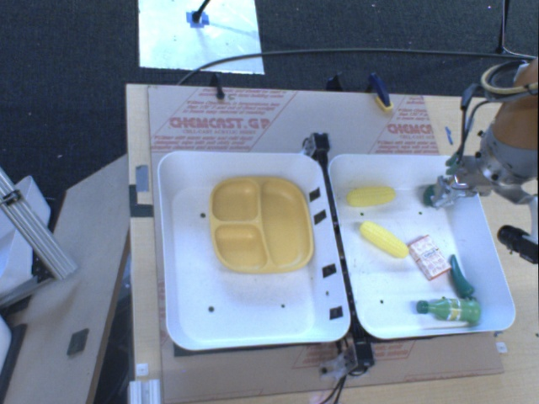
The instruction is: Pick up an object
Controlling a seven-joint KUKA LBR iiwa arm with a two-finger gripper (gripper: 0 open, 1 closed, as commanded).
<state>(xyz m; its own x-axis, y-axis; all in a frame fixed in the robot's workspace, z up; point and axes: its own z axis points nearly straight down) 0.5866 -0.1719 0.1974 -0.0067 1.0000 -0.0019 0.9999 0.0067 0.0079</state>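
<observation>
The right bin (pixel 497 259) holds a yellow lemon-shaped piece (pixel 370 196) near its back. Just in front of that lies a yellow corn cob (pixel 384 239), with a red and white packet (pixel 429 257) to the cob's right. A dark green tool (pixel 461 278) and a green bottle (pixel 449 310) lie at the bin's front right. My gripper (pixel 444 190) hangs low over the back right of this bin, to the right of the lemon-shaped piece. A small green thing (pixel 430 197) shows at its tip; whether it is held is unclear.
The left bin (pixel 189 310) holds a yellow divided plate (pixel 259 224). A black divider (pixel 327 225) runs between the two bins. A blue clamp (pixel 381 93) sits on the board behind the right bin.
</observation>
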